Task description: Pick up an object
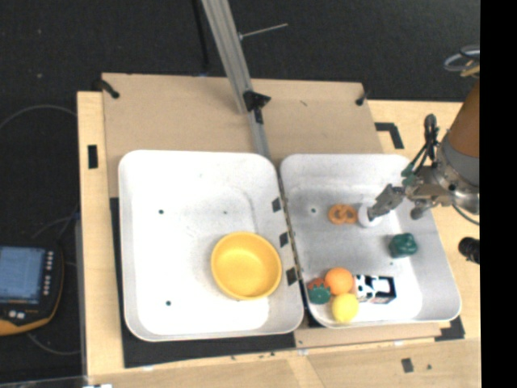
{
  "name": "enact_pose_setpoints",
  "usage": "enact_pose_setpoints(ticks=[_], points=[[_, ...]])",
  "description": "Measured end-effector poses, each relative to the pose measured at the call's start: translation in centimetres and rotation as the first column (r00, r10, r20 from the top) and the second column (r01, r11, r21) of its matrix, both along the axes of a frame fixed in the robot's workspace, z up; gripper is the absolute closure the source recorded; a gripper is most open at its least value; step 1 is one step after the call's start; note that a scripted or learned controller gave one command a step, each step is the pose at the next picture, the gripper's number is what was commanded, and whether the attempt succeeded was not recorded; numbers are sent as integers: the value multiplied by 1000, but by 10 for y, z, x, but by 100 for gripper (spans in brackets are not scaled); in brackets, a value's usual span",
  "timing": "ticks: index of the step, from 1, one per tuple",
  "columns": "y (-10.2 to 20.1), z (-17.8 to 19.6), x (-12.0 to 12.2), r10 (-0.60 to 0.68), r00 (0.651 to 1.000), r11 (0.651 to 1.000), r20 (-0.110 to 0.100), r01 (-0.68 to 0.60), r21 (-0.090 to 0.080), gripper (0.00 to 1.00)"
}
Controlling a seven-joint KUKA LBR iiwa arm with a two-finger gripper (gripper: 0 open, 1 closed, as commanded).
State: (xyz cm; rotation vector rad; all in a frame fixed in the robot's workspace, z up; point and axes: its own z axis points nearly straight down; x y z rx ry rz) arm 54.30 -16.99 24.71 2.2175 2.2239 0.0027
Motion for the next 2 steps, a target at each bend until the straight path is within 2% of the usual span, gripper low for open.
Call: enact_pose_setpoints(ticks=[1,2], points=[[0,0,0,-1,1000,1000,0,1,0,0],[-4,-63,-2,-3,1000,1000,-7,3,-1,0]])
